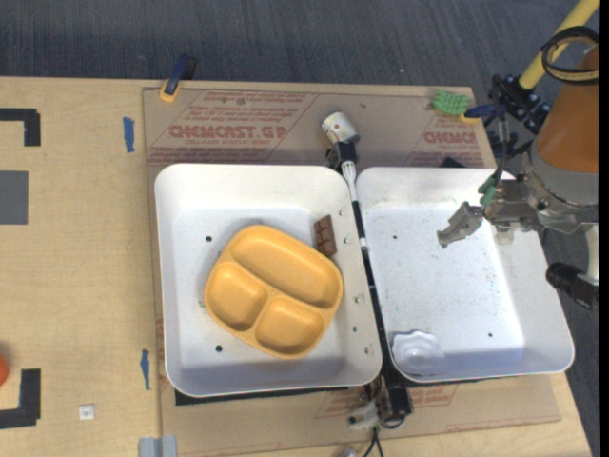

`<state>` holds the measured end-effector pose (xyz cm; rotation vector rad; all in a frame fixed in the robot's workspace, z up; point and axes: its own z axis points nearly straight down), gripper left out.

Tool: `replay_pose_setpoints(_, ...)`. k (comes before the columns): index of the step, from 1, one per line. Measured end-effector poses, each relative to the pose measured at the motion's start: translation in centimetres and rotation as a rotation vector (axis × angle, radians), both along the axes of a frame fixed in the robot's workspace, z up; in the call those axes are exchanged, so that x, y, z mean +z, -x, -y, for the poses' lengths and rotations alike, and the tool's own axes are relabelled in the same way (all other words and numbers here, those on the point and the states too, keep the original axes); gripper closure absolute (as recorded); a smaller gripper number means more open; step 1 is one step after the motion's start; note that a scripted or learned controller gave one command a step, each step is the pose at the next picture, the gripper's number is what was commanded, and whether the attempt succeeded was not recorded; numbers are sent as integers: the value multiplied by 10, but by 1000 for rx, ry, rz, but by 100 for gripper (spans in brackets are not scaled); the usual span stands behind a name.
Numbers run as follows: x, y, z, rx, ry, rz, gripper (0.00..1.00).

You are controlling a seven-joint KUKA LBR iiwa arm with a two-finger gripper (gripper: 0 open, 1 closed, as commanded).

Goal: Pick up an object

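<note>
A yellow divided plate (274,289) lies in the left bin (181,198), tilted across its middle. A small brown block (324,235) rests against that bin's right wall, just beyond the plate's upper right edge. A crumpled clear-white object (417,351) sits in the near left corner of the right bin (533,341). My gripper (481,229) hangs over the far right part of the right bin, open, with nothing between its fingers. One grey finger (461,225) splays out to the left. The gripper is well away from all three objects.
The ridge where the two bins meet (366,284) runs between them. A white-capped fitting (337,127) stands at the ridge's far end. Black cables (509,103) and a yellow hose (561,36) hang by the arm at the right. The bins rest on a brown board (238,122).
</note>
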<state>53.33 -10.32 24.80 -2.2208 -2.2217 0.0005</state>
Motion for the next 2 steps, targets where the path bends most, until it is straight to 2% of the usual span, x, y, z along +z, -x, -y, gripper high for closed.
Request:
replay_pose_setpoints(1,-148,47,13,82,-1,-2,0)
replay_pose_setpoints(2,-99,-13,59,-34,1,2,0)
